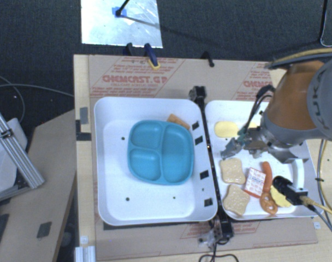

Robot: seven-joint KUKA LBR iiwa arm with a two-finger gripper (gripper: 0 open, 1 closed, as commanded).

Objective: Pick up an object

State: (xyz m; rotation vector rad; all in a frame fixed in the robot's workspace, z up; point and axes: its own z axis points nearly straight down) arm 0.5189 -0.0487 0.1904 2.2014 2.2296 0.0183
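Single fixed camera above bench, looking down at slant, far edge of bench toward top of frame. Medium distance: both white bins fully in frame, left bin [108, 162] at centre, right bin [220, 111] at right of centre. Arm [297, 100] enters from right edge. Dark floor across upper frame; reflective sheet [121, 15] at top, left of centre.

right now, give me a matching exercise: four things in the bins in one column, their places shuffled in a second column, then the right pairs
Things
1. blue divided plate
2. yellow oval piece
3. red sausage
4. pretzel

Places
A. right bin, near the front edge
B. middle of the left bin
C. right bin, far end, beside the divider
D. right bin, just right of the red and white packet

Pairs: 1-B, 2-C, 3-D, 4-A
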